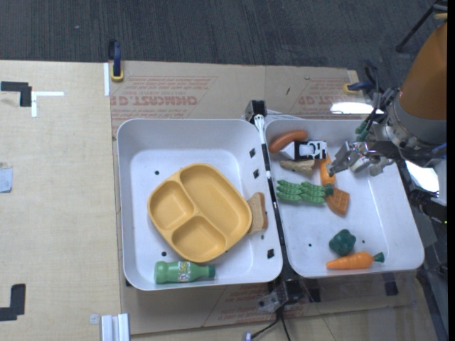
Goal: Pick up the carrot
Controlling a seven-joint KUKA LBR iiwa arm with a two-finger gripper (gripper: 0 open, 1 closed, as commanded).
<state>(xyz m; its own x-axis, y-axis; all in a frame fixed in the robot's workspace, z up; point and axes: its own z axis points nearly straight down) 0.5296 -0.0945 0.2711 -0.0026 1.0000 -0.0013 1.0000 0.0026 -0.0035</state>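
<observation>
The carrot [350,262] lies along the front wall of the right bin [398,219]. It is orange, with its green tuft pointing right. My gripper [353,167] hangs over the upper middle of that bin, well behind the carrot and apart from it. Its fingers stand open with nothing between them. The left fingertip [336,167] is close to a small orange piece [325,172].
In the right bin, broccoli [342,241] sits just behind the carrot, with a waffle piece [338,202], green pea pods [301,190], a hot dog [287,140] and a black-and-white item [311,149] further back. The left bin [135,190] holds a yellow divided plate [199,212], a green bottle [183,271] and a bread slice [258,212].
</observation>
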